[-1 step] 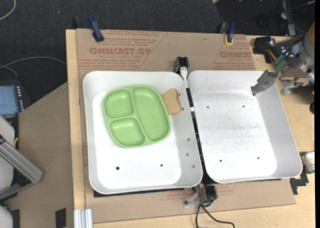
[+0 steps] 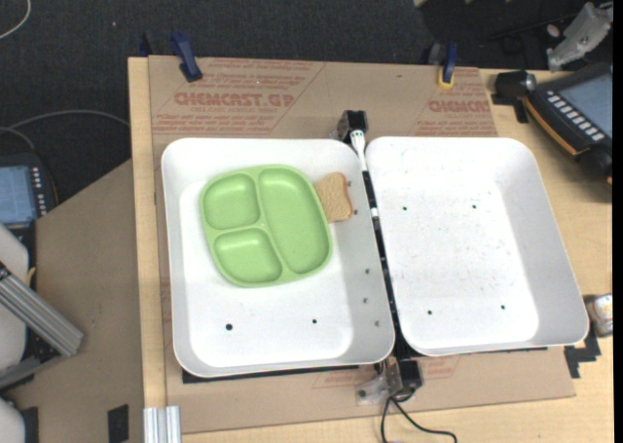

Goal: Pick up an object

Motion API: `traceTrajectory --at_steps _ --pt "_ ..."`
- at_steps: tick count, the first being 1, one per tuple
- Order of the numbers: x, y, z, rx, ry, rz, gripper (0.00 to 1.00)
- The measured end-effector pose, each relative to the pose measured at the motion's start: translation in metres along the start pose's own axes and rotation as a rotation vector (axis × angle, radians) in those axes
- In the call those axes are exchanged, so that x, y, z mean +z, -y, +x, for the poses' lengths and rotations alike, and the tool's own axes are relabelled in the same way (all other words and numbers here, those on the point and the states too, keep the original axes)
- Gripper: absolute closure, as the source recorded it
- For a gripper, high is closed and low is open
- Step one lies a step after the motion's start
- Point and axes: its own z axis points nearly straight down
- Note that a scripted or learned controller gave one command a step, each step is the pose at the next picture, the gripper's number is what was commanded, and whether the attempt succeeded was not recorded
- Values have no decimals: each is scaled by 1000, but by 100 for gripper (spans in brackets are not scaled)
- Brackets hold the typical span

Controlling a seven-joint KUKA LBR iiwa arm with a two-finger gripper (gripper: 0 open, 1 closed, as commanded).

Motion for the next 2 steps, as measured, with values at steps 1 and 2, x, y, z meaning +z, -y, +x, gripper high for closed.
traceTrajectory --at_steps 1,2 --pt "-58 53 -21 7 -1 11 0" --pt "-55 112 34 0 -8 23 0"
